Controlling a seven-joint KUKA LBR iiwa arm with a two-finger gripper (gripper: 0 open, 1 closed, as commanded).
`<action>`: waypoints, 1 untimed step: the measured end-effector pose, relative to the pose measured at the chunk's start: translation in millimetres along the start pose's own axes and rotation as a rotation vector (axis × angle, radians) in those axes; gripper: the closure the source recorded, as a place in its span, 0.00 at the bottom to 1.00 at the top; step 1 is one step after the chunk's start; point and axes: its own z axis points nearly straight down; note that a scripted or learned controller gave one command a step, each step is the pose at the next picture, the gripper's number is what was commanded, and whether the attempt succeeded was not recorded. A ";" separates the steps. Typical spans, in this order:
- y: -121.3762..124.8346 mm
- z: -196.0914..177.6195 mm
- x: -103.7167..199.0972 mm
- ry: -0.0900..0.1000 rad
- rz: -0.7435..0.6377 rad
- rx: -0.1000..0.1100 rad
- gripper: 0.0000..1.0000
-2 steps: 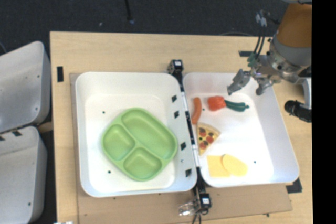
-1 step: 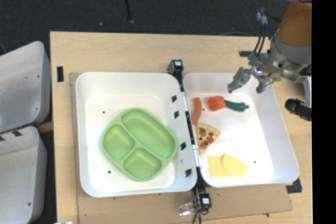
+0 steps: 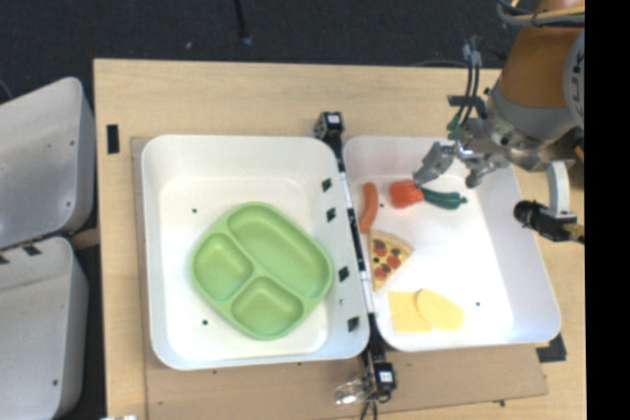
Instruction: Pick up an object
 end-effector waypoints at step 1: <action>-7.3 48.9 -3.4 0.000 0.001 0.001 0.00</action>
